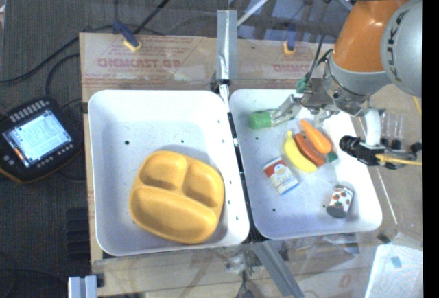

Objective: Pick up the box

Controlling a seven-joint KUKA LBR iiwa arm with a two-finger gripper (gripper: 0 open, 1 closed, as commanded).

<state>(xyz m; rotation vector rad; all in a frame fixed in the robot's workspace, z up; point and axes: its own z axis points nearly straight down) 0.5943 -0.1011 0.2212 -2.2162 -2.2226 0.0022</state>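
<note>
The box [280, 175], small and red and white, lies flat in the right bin [357, 221] near its middle. My gripper [304, 113] hangs over the far part of that bin, up and to the right of the box and apart from it. Its fingers are spread open with nothing between them. One fingertip [283, 113] is next to a green block [260, 119]. The orange-banded wrist [367, 29] hides the bin's far right corner.
A banana [300, 154] and a carrot [315, 139] lie just right of the box, under the gripper. A small spotted cup [339, 200] lies on its side at the front right. The left bin [110, 152] holds a yellow moulded tray [178, 197].
</note>
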